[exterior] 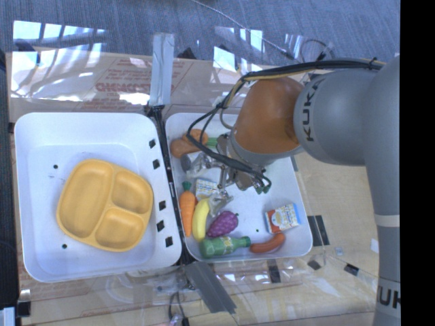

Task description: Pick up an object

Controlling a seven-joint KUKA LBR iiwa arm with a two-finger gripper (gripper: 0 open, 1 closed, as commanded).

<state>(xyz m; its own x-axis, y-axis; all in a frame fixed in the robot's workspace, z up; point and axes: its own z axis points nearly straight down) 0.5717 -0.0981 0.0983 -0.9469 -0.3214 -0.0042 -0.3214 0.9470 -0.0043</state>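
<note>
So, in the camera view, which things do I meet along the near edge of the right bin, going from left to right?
Carrot → banana → grapes → sausage → juice carton. The green bottle lies under the banana and grapes, so I leave it out.

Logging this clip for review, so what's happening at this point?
The grey arm reaches in from the right, and its gripper is down in the right bin, just above a cluster of toy food: a carrot, a banana, purple grapes, a green bottle, a sausage and a small carton. Nothing can be seen between its fingers. The left bin holds a yellow divided plate.
</note>
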